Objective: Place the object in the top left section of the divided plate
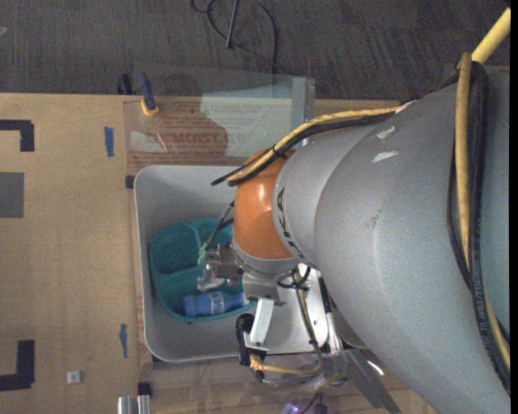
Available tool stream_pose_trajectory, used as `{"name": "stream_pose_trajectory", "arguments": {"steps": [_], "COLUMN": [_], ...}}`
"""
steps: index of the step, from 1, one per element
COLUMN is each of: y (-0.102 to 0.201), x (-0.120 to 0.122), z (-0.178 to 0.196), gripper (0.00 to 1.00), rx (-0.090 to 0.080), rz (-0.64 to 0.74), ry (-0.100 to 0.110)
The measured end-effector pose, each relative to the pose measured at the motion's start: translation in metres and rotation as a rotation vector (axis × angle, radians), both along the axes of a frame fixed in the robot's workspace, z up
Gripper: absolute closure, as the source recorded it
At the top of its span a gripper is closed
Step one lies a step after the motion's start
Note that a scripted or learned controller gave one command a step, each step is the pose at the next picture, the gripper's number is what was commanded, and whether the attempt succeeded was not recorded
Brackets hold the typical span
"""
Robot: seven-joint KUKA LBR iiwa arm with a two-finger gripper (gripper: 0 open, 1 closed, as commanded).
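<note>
I see the blue bottle [212, 304] lying on its side in the teal divided plate [171, 251], near the white bin's [154, 194] front edge. The end effector [212, 273] sits just above it; I cannot tell its state. I judge the bottle light, rigid, slippery; grip across its middle.

Overhead slanted view of bin [162, 340]

1. White bin [162, 340] sits on the tan cardboard-looking desk [73, 267]
2. Clear plastic sheet [235, 113] lies just above the bin, with a printed paper under it
3. Bits of blue tape [108, 141] on the desk, plus black corner marks [20, 133] near the left edge
4. Dark carpet floor [340, 40] along the top, a black cable [235, 24] on it
</note>
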State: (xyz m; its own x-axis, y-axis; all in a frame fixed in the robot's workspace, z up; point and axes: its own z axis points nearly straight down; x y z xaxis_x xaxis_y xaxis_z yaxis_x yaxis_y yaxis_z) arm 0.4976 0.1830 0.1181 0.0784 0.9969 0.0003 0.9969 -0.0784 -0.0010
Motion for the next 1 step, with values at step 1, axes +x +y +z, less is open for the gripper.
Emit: {"name": "stream_pose_trajectory", "arguments": {"steps": [1], "y": [-0.0013], "x": [0.0024], "z": [0.0079], "gripper": [1.0], "rx": [0.0], "rz": [-0.003], "ry": [-0.003]}}
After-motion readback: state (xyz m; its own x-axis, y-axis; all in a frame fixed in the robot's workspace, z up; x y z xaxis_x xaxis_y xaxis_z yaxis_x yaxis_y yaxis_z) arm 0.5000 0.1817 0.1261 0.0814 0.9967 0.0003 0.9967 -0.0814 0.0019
